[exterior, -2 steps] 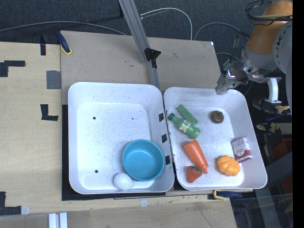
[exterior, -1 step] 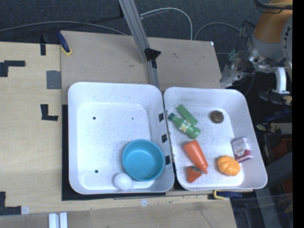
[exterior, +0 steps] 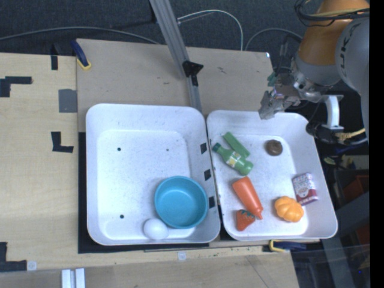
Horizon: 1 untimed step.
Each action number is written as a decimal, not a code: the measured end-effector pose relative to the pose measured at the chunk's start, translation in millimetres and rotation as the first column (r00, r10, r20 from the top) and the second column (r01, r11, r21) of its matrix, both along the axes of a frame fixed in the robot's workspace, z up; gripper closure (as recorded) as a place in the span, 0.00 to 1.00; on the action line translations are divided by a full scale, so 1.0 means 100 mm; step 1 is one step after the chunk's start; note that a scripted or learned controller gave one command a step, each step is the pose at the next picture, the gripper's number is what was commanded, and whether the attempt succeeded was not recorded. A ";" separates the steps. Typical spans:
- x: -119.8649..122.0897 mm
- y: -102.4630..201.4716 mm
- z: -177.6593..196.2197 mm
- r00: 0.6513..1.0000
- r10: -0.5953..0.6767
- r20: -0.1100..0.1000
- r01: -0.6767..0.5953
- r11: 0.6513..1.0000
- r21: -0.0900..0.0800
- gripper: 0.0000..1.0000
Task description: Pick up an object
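Nearby, green bottle [exterior: 234, 153] beside carrot [exterior: 248, 197].

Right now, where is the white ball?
In the camera view, the white ball sits in the left bin, near its front edge, touching the lower left side of the blue bowl.
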<state>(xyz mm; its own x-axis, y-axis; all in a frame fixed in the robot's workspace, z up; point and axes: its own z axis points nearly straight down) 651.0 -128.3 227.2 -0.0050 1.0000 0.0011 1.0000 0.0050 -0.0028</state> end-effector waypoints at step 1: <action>-0.18 0.50 -0.10 1.000 0.000 -0.001 0.000 1.000 0.001 1.00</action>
